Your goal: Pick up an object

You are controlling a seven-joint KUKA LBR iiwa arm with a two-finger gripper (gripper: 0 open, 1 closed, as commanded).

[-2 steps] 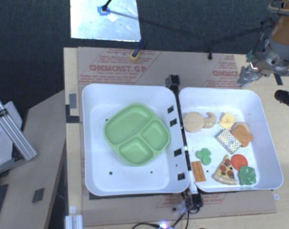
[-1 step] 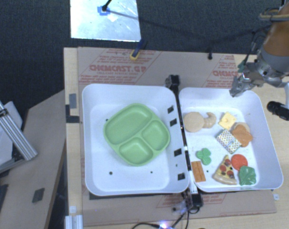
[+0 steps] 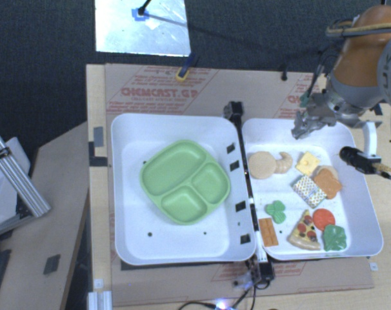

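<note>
The hand [image 3: 303,129] hangs over the far rim of the right bin [image 3: 360,196], and I cannot tell how it is set. The toy food lies in that bin: a round cookie [image 3: 261,165] near its far left corner, a pizza slice [image 3: 304,230] by its near edge. A green divided plate [image 3: 184,181] sits in the left bin [image 3: 131,141] on the desk [image 3: 60,173].
</note>
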